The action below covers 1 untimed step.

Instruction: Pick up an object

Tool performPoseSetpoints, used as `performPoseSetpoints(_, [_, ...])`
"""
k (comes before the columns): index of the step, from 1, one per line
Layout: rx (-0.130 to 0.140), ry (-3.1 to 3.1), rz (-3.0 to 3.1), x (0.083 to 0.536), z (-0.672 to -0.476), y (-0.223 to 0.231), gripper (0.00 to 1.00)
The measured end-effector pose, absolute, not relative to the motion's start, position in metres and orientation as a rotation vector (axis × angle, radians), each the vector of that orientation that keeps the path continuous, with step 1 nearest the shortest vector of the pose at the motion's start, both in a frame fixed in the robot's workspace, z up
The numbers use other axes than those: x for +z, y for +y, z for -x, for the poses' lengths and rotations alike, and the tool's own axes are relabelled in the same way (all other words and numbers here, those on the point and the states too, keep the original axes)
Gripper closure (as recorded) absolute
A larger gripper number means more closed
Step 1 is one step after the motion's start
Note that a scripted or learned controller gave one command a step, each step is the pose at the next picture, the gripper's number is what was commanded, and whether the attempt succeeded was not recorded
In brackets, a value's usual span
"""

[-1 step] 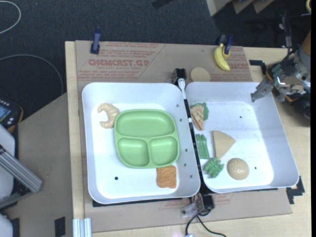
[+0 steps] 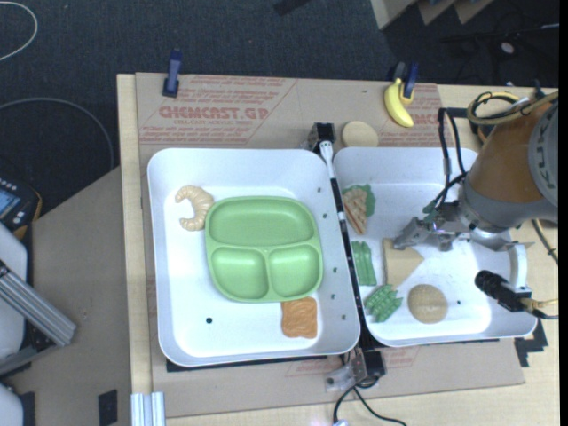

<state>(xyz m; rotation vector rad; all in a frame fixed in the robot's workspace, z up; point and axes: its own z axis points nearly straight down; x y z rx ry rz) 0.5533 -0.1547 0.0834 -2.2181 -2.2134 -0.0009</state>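
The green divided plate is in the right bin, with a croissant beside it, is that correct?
Not quite. The camera view shows the green divided plate in the left bin, not the right one. The croissant does lie beside it.

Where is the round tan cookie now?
The round tan cookie lies in the right white bin, near its front edge, just right of the green pea pods.
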Motion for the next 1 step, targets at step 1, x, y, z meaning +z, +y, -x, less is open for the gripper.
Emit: performPoseSetpoints(1, [-0.003, -2.226, 2.210, 0.1895, -0.4764, -0.0661, 0.00])
